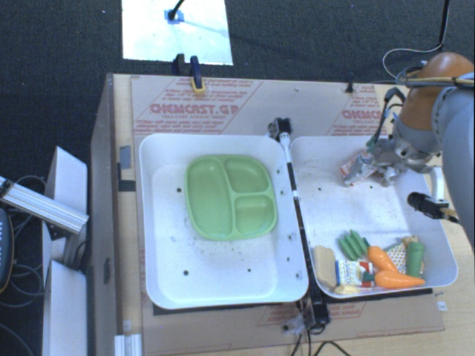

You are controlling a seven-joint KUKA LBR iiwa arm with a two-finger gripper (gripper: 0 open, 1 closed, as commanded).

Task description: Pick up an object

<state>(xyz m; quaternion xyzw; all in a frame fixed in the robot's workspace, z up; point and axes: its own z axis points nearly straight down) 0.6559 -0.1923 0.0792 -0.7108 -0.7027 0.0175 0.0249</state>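
Observation:
My gripper (365,167) hangs low over the back part of the right bin (371,206), reaching in from the right under the orange-banded wrist. A small reddish-and-white object (349,170) lies right at its tip, touching or nearly so; whether it is gripped is not visible. Toys are heaped in the bin's front right corner: a green ridged piece (354,243), two orange carrots (382,258) (399,279), a green bottle (414,256), a beige slice (324,262) and a small printed box (352,273).
The left bin (167,273) holds a green divided plate (230,196). A black and white bar (289,176) runs along the ridge between the bins. A black fitting (427,205) sticks in over the right bin's right rim.

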